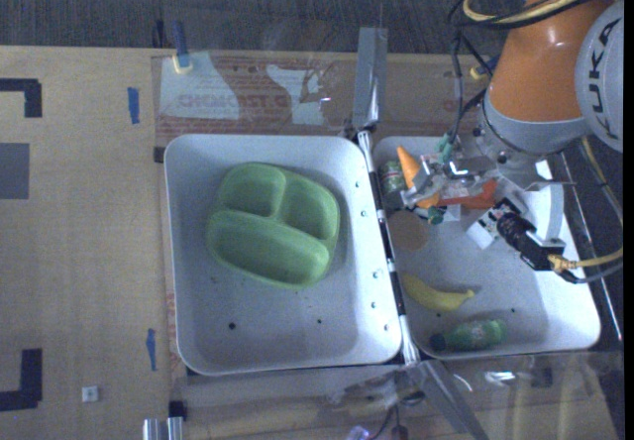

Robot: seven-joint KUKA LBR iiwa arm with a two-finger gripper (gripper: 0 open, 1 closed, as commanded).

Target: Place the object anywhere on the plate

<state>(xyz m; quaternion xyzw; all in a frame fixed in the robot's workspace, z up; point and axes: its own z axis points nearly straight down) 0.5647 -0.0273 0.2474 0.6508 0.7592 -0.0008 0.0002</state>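
Note:
The green plate (272, 223), divided into three compartments, lies in the left white bin (198, 329) with nothing on it. My gripper (439, 186) hangs over the upper left part of the right bin (575, 324). An orange carrot-like object (466, 196) lies right at the gripper's tip, partly covered by it. I cannot make out whether the gripper holds it or merely hovers over it. The orange wrist band (535, 61) rises behind, at the upper right.
In the right bin, a yellow banana (438, 295) and a green bottle (474, 333) lie near the front. A small green and orange item (399, 171) sits against the bin's upper left wall. A metal divider (369, 81) stands between the bins at the back.

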